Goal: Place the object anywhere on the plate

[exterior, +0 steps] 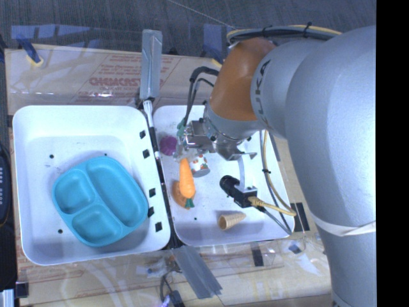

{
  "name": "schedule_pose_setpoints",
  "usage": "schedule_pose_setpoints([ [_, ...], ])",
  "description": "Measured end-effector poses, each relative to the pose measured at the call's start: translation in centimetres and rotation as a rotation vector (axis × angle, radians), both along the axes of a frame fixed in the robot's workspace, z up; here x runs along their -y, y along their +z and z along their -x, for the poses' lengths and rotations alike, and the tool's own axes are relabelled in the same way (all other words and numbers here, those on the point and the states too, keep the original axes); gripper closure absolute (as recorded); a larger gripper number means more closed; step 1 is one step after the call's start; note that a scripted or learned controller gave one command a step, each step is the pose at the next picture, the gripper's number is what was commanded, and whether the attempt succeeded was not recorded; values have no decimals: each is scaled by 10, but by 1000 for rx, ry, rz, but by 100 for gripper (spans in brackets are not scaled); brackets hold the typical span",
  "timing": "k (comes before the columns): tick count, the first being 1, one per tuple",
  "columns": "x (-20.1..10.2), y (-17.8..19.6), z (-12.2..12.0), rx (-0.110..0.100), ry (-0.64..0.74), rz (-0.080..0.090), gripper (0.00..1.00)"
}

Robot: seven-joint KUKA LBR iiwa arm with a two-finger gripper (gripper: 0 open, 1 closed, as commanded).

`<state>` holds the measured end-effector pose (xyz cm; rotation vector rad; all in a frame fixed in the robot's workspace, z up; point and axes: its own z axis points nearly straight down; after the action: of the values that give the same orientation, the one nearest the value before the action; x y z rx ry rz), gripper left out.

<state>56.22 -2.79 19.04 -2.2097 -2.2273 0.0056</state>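
Carrot [186, 184]: right bin [268, 232], long axis running away from camera, directly below tool [193, 147]. Tool spread: cannot tell. Plate [99, 200]: left bin, well apart.

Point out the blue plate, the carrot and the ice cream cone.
Blue plate [137, 203]: camera view, on the rim of its right side, in the left bin.
Carrot [186, 180]: camera view, on the middle of its orange body.
Ice cream cone [231, 220]: camera view, on the middle of the cone.
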Motion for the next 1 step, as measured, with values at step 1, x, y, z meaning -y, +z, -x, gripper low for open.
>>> schedule_pose_setpoints([
  [1,-96,0,43,-1,8,-1,100],
])
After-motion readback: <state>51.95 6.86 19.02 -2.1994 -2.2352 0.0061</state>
